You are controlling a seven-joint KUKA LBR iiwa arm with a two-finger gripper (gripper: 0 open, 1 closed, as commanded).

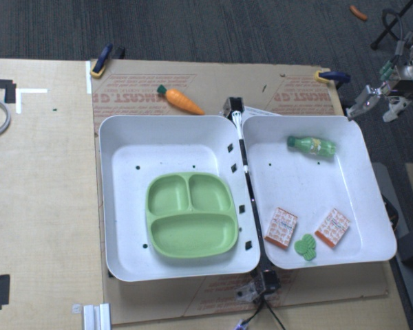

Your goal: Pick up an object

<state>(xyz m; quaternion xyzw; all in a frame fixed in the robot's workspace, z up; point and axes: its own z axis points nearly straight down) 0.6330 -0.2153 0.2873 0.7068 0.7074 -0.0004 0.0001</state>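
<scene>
Green bottle [311, 146]: lying in right bin [367, 184], far end.
Gripper [372, 100]: beyond that bin's far right corner; jaw state unclear, nothing visibly held.
Green plate [191, 214]: left bin [117, 184].

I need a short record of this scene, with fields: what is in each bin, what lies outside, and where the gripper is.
left bin: green divided plate
right bin: green bottle lying down; two orange packets; small green piece
outside bins: toy carrot on the cardboard behind the left bin
gripper: beyond the right bin's far right corner, nothing seen between its fingers
</scene>
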